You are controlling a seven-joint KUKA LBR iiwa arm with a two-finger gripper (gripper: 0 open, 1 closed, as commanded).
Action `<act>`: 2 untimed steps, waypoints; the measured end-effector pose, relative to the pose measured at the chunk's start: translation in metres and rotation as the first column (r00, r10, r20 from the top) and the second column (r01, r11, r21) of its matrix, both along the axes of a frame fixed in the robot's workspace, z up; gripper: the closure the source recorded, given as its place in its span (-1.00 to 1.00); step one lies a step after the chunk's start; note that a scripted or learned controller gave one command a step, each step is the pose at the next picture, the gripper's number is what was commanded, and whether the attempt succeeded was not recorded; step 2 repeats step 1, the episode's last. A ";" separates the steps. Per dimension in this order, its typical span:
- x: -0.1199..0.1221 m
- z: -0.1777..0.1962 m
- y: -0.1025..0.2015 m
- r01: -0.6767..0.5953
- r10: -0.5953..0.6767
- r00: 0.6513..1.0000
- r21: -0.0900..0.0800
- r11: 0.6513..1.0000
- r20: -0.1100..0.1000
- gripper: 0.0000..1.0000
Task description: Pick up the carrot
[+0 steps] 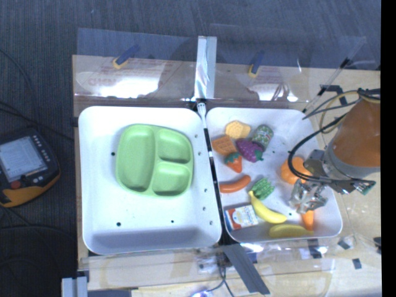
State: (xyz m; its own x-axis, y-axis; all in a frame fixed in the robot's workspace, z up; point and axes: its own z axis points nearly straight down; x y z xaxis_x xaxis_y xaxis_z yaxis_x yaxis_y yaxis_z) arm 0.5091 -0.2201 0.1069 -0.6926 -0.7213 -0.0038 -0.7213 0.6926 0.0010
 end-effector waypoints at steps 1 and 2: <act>0.058 0.161 -0.002 0.256 -0.256 0.967 -0.002 0.967 0.009 1.00; 0.058 0.161 -0.002 0.256 -0.256 0.967 -0.002 0.967 0.009 1.00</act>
